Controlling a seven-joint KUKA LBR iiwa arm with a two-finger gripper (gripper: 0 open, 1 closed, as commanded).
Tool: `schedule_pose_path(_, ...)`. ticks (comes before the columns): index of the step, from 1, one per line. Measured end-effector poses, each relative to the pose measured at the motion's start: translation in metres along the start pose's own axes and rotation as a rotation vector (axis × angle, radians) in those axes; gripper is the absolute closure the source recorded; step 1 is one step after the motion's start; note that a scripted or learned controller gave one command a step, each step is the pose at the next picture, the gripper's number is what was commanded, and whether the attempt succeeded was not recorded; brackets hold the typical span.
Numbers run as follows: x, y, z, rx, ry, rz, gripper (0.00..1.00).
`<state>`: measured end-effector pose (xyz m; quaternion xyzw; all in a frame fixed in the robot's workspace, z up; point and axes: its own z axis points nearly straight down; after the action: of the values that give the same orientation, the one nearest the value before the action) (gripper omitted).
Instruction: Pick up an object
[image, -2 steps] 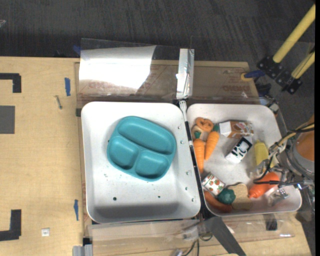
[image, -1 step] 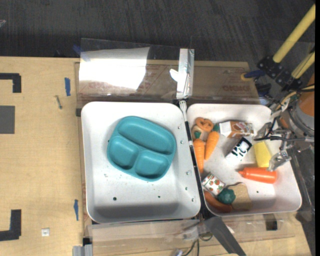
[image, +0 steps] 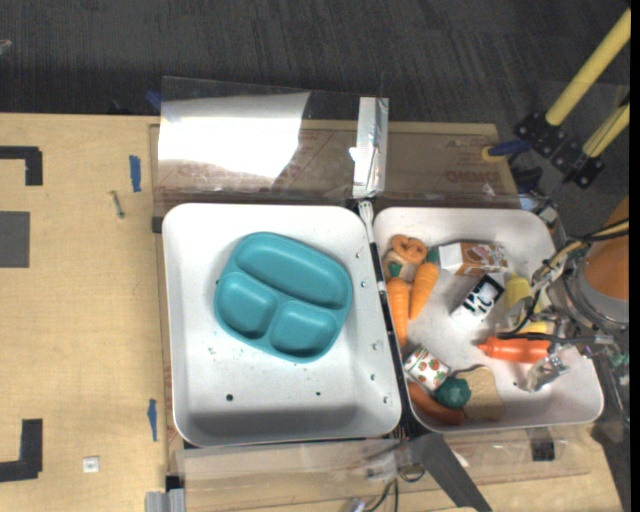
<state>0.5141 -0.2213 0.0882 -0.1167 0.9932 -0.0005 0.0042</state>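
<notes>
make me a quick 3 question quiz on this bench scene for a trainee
1. True or false: the teal divided plate lies in the left bin.
2. Which bin holds the carrots? A) the left bin B) the right bin C) neither, they lie on the bench
3. Fill in: the arm reaches in over the ____ edge of the right bin.

Key
1. True.
2. B; they lie near its left wall, beside other small toy foods.
3. Right; the gripper is low over that bin near an orange piece, with nothing seen held.
</notes>
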Motion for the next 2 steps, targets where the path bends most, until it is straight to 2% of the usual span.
schedule_pose_path(1,0.000,-0.002,-0.041,-0.001,0.001,-0.346,0.00)
schedule_pose_path(2,-0.018,-0.004,0.001,-0.002,0.002,-0.556,0.00)
